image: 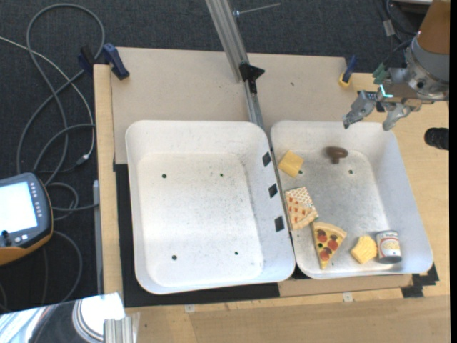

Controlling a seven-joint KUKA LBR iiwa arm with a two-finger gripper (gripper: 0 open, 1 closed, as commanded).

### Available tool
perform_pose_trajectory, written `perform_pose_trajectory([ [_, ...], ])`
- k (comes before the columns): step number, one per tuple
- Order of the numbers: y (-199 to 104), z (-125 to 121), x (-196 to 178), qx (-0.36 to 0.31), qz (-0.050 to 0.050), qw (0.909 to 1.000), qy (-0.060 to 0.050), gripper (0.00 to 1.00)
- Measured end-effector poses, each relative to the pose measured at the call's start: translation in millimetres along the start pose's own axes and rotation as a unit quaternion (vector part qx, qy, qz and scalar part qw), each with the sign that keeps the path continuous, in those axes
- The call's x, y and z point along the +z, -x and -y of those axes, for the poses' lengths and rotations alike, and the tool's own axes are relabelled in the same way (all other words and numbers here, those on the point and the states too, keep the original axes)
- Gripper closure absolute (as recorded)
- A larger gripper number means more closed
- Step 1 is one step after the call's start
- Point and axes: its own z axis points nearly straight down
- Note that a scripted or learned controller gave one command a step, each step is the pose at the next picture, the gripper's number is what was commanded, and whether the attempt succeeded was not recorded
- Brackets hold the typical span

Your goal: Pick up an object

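My gripper (pixel 373 118) hangs over the far right corner of the right bin (pixel 407 191), fingers spread apart with nothing between them. Inside that bin lie a small brown lump (pixel 336 152) just below and left of the gripper, a yellow cheese cube (pixel 290 163), a checkered cracker wedge (pixel 300 206), a pizza slice (pixel 328 242), a second yellow cheese piece (pixel 363 249) and a small can (pixel 389 246) in the near right corner.
The left bin (pixel 143 156) sits beside the right one, parted by a ridge with black clips (pixel 273 191). A metal rail (pixel 228 31) slants across the bench top. Blue clamps (pixel 114 61) mark the bench's far edge. Cables and a pendant (pixel 21 216) lie at left.
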Motion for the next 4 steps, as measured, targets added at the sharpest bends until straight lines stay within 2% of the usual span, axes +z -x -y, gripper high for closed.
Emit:
perform_pose_trajectory([
  [1, 0, -1, -3, -0.001, 0.0, 1.0, 0.002, 0.0],
  [3, -4, 9, 120, 0.0, 0.0, 1.0, 0.0, 0.0],
  [4, -10, 13, 164, 0.0, 0.0, 1.0, 0.0, 0.0],
])
